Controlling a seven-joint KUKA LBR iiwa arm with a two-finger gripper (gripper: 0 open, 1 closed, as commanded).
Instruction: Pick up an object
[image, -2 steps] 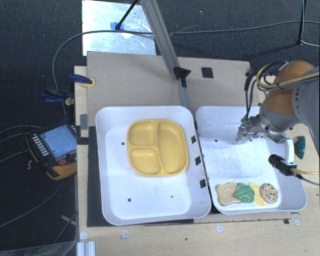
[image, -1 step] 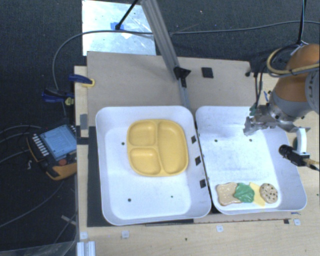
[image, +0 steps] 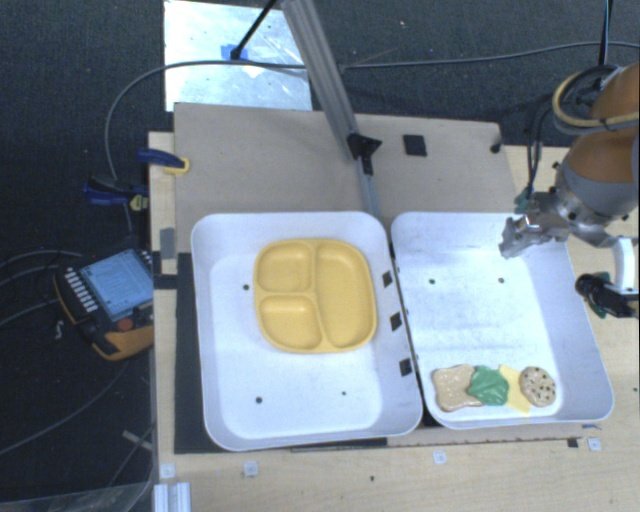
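White right bin nearest me holds toy food along its front edge, a bread slice, lettuce leaf, cheese and cookie, while the end effector sits above its far corner, grip state I cannot tell.

Reaches in from the right edge, grey arm with orange band above the wrist; bends down and leftward. Ends in gripper, held low; finger state unclear.
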